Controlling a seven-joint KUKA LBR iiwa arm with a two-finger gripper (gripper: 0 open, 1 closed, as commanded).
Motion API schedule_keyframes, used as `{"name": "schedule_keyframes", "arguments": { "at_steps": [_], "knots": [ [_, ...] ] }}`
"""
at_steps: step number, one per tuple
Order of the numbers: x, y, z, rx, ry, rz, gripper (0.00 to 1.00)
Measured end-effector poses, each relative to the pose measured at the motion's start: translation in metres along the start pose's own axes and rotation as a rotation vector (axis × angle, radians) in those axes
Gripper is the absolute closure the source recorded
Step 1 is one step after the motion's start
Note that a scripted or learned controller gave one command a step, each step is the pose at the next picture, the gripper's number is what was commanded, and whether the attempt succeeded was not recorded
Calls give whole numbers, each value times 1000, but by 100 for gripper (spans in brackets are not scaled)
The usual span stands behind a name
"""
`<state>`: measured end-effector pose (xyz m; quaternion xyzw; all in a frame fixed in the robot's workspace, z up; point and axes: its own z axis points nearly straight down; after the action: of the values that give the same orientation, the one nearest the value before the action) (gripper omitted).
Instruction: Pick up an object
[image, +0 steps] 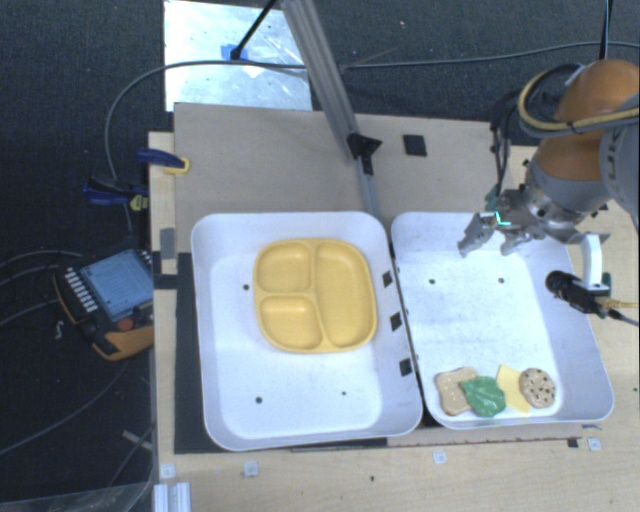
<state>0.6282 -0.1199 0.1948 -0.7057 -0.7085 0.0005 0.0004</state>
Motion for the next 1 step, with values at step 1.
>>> {"name": "schedule_keyframes", "arguments": {
  "at_steps": [1],
  "knots": [
    [0,1,-1,-3,0,0,0]
  ]
}}
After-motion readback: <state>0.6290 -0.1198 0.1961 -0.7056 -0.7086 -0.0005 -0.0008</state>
